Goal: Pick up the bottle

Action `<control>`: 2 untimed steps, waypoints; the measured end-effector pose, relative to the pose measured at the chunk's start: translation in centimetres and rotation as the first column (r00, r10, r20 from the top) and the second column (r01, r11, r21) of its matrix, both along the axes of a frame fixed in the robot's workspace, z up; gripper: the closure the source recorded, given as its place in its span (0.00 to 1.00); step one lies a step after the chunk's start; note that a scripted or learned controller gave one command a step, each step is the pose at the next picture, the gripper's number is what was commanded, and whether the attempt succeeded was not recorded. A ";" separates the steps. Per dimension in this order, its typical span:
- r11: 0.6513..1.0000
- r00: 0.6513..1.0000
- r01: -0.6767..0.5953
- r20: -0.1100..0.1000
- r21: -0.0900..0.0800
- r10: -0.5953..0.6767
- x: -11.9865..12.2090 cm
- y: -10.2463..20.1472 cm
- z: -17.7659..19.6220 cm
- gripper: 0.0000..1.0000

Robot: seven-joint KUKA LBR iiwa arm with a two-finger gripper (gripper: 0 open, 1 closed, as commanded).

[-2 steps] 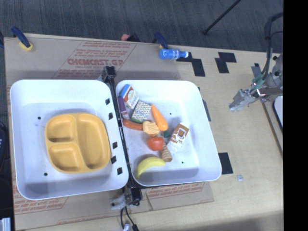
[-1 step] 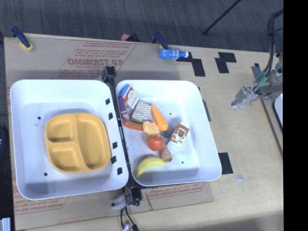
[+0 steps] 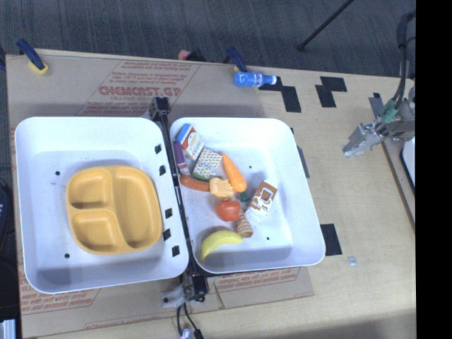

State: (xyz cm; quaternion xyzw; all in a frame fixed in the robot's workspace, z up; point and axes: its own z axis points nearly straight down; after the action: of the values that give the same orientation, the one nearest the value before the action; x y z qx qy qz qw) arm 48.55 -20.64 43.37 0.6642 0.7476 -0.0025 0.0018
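Bins (image 3: 28, 189) x2, yellow tray (image 3: 113, 209) x1

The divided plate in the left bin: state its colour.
Yellow-orange; the divided plate shows plainly in the camera view.

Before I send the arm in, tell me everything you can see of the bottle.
The bottle is small, looks like plastic, with a blue body and a pale cap end pointing to the picture's right. It lies on its side on the brown cardboard sheet behind the right bin, outside both bins, next to a blue clamp at the bench's far edge. The gripper is well off to the right, apart from it. Any label is too small to read.
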 end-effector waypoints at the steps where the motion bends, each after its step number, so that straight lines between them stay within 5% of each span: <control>1: 1.000 1.000 -0.006 0.001 -0.001 0.006 0.1 0.0 1.1 1.00; 2: 1.000 1.000 -0.012 0.001 -0.002 0.012 0.1 0.0 2.1 1.00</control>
State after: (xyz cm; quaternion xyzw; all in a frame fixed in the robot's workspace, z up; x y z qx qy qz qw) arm 48.67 -20.62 45.50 0.6596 0.7516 -0.0028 0.0028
